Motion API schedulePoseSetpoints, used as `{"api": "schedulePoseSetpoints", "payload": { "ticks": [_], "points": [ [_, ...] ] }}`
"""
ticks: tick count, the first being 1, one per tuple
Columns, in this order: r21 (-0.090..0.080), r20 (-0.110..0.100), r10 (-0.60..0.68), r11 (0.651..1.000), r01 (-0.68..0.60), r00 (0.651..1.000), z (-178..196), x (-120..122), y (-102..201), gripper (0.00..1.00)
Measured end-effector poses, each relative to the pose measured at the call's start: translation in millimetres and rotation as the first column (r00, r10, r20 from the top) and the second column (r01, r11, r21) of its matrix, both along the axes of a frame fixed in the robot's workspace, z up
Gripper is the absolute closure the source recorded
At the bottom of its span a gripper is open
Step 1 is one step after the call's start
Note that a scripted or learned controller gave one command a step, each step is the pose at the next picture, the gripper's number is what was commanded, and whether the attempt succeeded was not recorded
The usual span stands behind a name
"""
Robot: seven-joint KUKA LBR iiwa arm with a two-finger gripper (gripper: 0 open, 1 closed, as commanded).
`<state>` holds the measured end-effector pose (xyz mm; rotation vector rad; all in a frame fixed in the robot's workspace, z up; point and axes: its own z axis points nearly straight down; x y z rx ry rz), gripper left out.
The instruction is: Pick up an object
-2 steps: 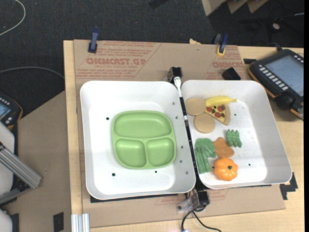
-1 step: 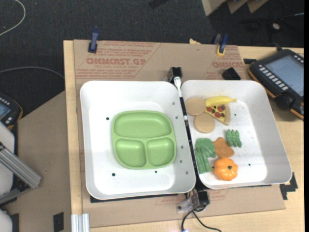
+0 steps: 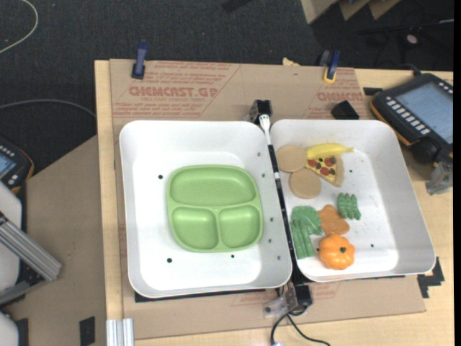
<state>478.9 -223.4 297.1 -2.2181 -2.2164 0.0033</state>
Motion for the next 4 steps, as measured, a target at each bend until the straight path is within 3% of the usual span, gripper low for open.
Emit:
{"api": "schedulePoseSetpoints", "payload": {
  "ticks": [1,2,3,4],
  "points": [
    [0.004,-0.003,0.009,1.0,-0.009,1.0,-85,0,95,1.0],
    [0.003,0.0,0.01,1.0,-0.01,1.0,-115,0,182,1.0],
    [-0.001,0.009,0.009,1.0,-0.009,1.0,-94,1,258,1.0],
    [0.0,0.026,0.004,1.0,-0.004,1.0,73,2,253,1.0]
  ]
}}
